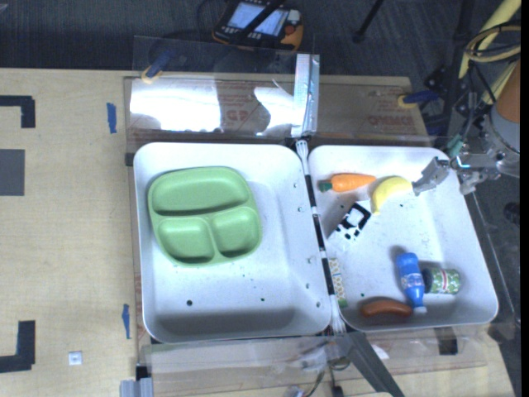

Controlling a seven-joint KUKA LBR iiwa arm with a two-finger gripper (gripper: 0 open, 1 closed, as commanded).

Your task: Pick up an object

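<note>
The objects to pick from lie in the right bin (475,246). A yellow banana (390,191) sits near its far edge, curved and smooth, with an orange carrot (350,183) just beside it on the left, its green end pointing toward the divider between the bins. In front of them, near the middle of the bin floor, lies a small black-and-white patterned piece (355,220). Toward the near side, a blue bottle (410,279) with a white cap lies on its side, touching a can with a green label (441,281) on its right. A brown sausage-shaped item (385,308) rests against the near rim, just below the bottle.

The gripper (436,174) hangs at the far right corner of this bin, close to the banana's right end; nothing is visible between its fingers, and whether they are spread or closed cannot be told from this angle.

The left bin (281,279) holds a matte green divided plate (205,212) with three compartments, set toward its far left. Both bins are white, shallow, with rounded corners and speckled floors. The right bin's centre and right side are bare, leaving room there. The wooden counter (62,222) spreads out to the left, marked with black and blue tape.
</note>
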